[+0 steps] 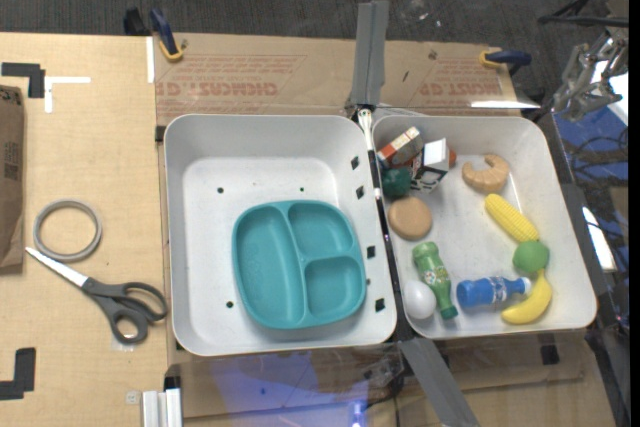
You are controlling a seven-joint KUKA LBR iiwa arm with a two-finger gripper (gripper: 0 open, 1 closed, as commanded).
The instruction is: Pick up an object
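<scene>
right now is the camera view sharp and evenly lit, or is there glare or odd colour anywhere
Camera view: mostly sharp and evenly lit, shadows soft. A bluish-purple glow tints the bench edge below the left shallow white bin. The teal divided plastic tray shows no strong glare; the small items in the right shallow white bin look slightly soft.

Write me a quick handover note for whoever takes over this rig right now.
Nothing is picked yet. All the toys lie in the right bin: croissant, corn cob, green ball, banana, blue bottle, green bottle, white egg, brown bun and small boxes at the back. The left bin holds a teal divided tray. Left to do: bring the arm in and lift one object.
</scene>
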